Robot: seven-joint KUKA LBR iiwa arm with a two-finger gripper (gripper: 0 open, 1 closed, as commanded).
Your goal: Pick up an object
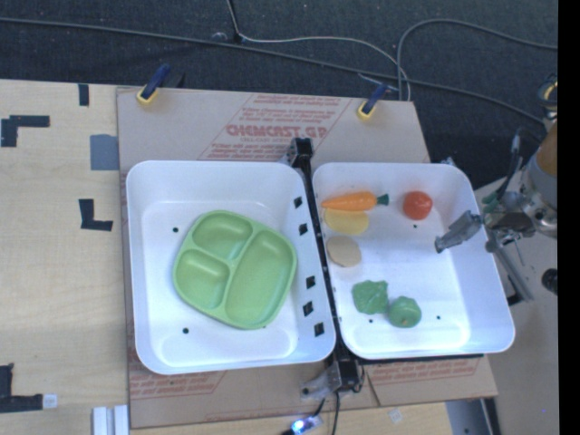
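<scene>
The right bin [485, 320] holds several toy foods. An orange carrot [349, 202] lies at its far left, with a yellow piece [348, 224] and a beige round piece [344, 253] just below it. A red tomato [417, 205] sits at the far middle. Two green pieces [370, 295] [404, 312] lie near the front. My gripper [467, 232] hangs over the right side of this bin, right of the tomato and apart from every food item. Nothing is visibly held in it.
The left bin [149, 207] holds a green divided plate [236, 267]. A black divider [313, 243] runs between the bins. Two yellow clamps [152, 87] [370, 105] pin the cardboard at the back, and cables cross the dark floor behind.
</scene>
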